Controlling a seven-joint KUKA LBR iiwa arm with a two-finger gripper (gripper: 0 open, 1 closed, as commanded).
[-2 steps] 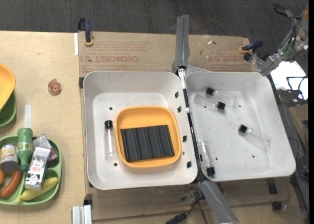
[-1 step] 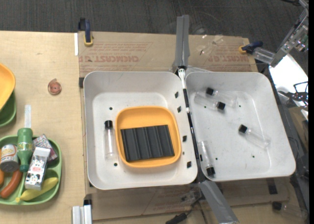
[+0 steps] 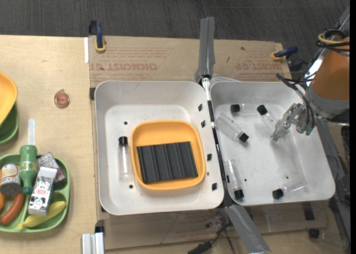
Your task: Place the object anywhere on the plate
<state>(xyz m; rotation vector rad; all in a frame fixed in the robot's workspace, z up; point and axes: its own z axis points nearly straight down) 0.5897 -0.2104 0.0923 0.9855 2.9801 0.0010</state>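
An orange plate (image 3: 166,129) lies in the left bin (image 3: 111,108), with a black ridged mat (image 3: 167,161) on it. A clear vial with a black cap (image 3: 123,161) lies just left of the plate on the bin floor. Several more clear, black-capped vials are scattered in the right bin (image 3: 311,169), among them one (image 3: 237,131) near the divider and one (image 3: 290,189) at the front. My gripper (image 3: 278,133) hangs over the right part of the right bin, pointing down and to the left. No vial is visibly in it.
A green tray of toy food (image 3: 33,189) and a yellow bowl (image 3: 5,99) sit on the wooden table at the left. A small pink disc (image 3: 62,98) lies there too. Clamps (image 3: 97,35) hold the cardboard behind the bins.
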